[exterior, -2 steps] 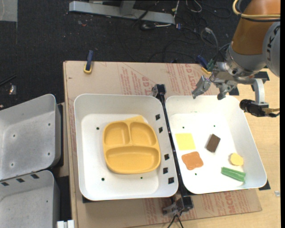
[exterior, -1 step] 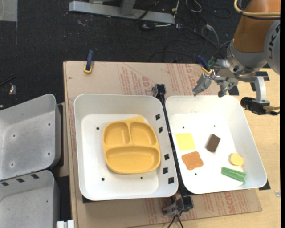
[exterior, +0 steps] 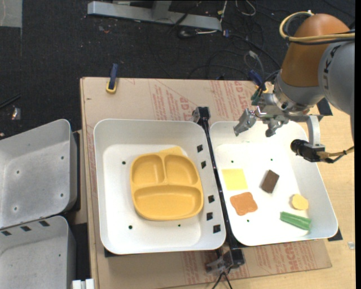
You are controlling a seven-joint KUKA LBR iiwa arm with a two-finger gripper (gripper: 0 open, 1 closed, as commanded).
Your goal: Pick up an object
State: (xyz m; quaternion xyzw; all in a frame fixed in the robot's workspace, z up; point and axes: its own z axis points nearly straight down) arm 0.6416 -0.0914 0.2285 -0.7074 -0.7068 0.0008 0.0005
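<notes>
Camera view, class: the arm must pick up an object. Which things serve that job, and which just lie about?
For the job: gripper, yellow square, brown block, orange piece, yellow round piece, green piece.
Lying about: yellow divided tray, blue clamp, cables.

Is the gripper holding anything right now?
No. The gripper hangs open above the back edge of the right bin, nothing between its fingers; the brown block lies on the bin floor.

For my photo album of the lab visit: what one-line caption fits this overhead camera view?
Grey robot arm's gripper hovers over the right white bin of small flat toy pieces, beside a yellow divided plastic tray in the left bin.
</notes>
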